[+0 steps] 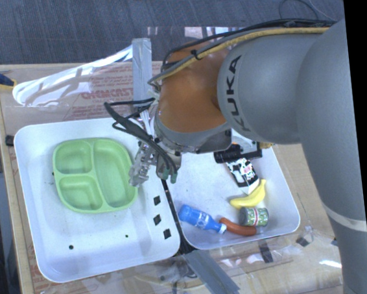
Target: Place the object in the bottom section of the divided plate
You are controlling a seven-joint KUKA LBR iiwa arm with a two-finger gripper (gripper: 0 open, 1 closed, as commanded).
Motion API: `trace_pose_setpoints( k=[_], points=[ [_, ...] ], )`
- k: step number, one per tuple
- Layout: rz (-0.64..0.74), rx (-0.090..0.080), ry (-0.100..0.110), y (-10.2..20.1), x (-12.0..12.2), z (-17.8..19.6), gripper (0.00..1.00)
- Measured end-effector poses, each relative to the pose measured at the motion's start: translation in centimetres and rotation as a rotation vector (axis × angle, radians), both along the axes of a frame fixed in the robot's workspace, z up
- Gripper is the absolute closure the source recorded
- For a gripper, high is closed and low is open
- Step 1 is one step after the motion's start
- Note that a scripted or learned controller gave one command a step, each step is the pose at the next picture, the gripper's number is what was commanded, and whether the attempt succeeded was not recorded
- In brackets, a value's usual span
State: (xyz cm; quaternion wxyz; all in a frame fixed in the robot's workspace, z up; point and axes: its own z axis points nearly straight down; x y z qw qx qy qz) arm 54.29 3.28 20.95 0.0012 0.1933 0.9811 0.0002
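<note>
Tool (152, 168): beside the green divided plate's (94, 174) right rim, over the seam between bins; closure state cannot be told, nothing visibly held.

Risk: empty carry, or a drop outside the plate's bottom section.

Writing: "KUKA" on the arm (230, 92); red print on a plastic sheet (99, 92), unreadable.

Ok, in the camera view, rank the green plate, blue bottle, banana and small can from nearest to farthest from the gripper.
1. Green plate, just left of the gripper, in the left bin.
2. Blue bottle, below it, in the right bin.
3. Banana and small can, lower right; too close to call.
</note>
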Motion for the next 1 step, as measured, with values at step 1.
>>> trace_pose_setpoints(
  k=[1],
  points=[
    [-0.116, -0.001, 0.003, 3.98, 6.03, -1.82, 1.00]
  ],
)
